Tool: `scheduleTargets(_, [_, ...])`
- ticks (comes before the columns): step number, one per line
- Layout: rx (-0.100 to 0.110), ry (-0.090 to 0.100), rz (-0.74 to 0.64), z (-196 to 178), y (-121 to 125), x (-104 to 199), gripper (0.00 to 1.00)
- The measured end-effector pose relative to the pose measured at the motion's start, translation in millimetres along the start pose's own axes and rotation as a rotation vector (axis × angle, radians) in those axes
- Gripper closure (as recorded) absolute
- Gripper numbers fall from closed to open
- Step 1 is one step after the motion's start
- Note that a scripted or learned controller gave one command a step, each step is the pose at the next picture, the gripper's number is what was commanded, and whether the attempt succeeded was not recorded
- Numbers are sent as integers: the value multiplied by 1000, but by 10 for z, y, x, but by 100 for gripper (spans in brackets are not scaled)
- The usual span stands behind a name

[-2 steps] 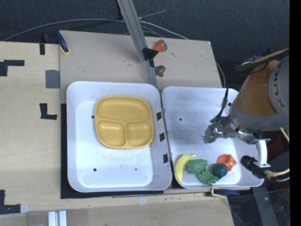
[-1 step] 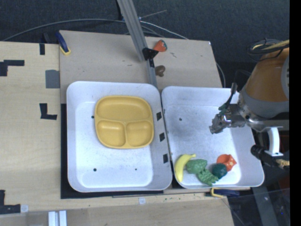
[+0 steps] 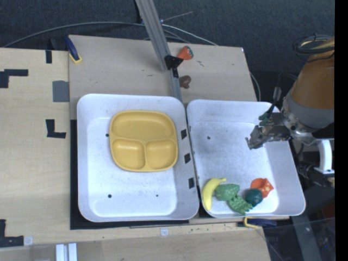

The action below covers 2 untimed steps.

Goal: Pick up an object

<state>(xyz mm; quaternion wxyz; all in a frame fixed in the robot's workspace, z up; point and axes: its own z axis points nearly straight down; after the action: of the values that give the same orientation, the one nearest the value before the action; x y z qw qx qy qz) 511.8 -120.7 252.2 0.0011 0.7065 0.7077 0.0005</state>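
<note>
Reaching in from 3 o'clock, the grey arm's two-finger gripper (image 3: pixel 255 141) hangs over the right white shallow bin (image 3: pixel 228 118); whether it is open I cannot tell. Toward 6 o'clock of it lie a yellow plastic banana (image 3: pixel 209 191), green toy vegetables (image 3: pixel 232 197) and an orange-red toy (image 3: pixel 262 186). The yellow divided plate (image 3: pixel 144 140) sits in the left white bin (image 3: pixel 92 162).

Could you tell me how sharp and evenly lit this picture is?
Camera view: soft overall, evenly lit, no harsh glare on the white bins; the hand is dark and blurry, its details lost; the small toys smear together; the yellow tray reads cleanly.
</note>
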Motion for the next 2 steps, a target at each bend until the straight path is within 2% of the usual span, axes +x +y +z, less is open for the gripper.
scheduleTargets(1, [5, 2, -4, 150, 139, 521, 100])
scheduleTargets(2, [6, 2, -4, 235, 154, 1000, 100])
